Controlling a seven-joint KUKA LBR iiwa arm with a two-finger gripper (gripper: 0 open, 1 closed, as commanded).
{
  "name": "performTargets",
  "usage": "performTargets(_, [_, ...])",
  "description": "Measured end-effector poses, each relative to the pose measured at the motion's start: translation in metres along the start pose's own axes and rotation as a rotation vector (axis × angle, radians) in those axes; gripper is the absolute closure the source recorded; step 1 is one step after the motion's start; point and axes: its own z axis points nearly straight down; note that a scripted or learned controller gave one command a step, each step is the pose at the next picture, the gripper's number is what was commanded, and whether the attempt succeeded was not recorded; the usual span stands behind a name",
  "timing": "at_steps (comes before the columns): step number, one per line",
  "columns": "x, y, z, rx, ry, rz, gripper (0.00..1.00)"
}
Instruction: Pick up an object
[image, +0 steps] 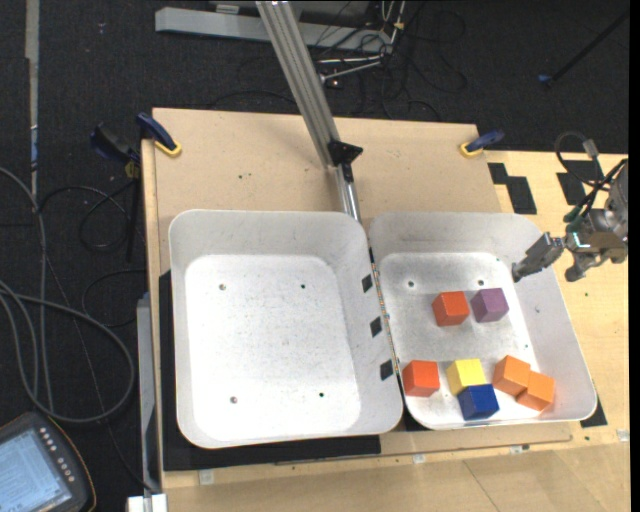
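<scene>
The arm is cut off at the right edge, so little more than its gripper (553, 257) shows, poised above the right bin's (560, 330) far right rim. Its two fingers stand apart, open, with nothing between them. No writing can be read anywhere. The right bin holds seven blocks: four orange, one purple (489, 304), one yellow (465, 375), one blue (479, 401). An orange block (451, 308) lies just left of the purple one. The left bin (190, 330) sits alongside.

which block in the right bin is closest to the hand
The purple block: it sits at the group's upper right, nearer the hand than any other block.
</scene>
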Motion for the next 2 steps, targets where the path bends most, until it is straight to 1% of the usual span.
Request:
performTargets(1, [0.0, 0.001, -0.002, -0.004, -0.001, 0.0, 0.0])
performTargets(2, [0.006, -0.001, 0.043, 0.001, 0.0, 0.001, 0.0])
